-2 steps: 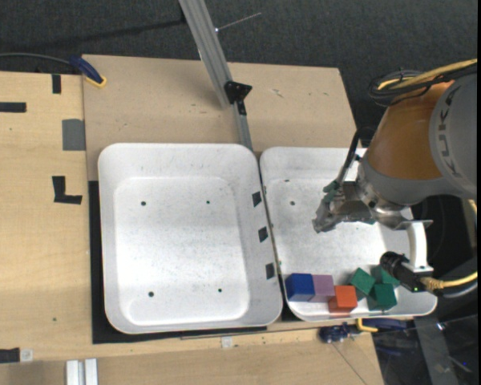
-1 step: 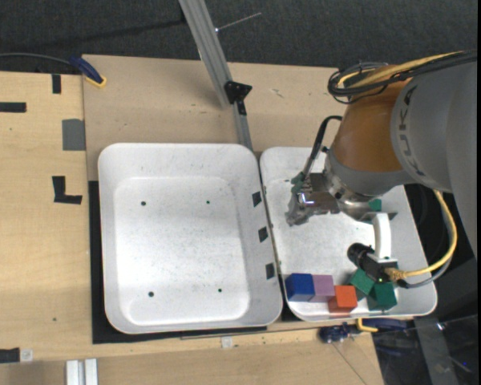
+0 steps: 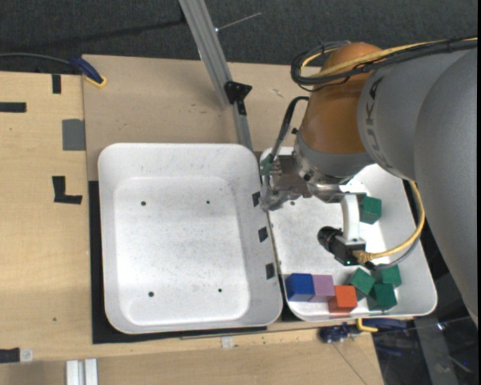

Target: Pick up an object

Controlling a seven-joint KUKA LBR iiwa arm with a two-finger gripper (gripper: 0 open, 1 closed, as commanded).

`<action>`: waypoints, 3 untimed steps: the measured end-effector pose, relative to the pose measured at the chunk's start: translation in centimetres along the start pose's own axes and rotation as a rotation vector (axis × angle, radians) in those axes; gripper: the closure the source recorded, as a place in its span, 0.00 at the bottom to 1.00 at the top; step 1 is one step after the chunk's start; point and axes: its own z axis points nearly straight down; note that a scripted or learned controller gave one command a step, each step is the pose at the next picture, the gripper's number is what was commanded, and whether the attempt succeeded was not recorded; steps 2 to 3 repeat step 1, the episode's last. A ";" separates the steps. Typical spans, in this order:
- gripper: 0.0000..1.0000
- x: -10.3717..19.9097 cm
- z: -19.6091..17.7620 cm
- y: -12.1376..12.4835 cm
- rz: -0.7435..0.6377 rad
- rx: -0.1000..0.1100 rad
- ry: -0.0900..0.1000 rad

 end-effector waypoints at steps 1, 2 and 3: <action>1.00 5.1 0.9 1.8 0.001 0.002 -0.001; 1.00 5.1 0.9 1.8 0.001 0.002 -0.001; 1.00 5.1 0.9 1.8 0.001 0.002 -0.001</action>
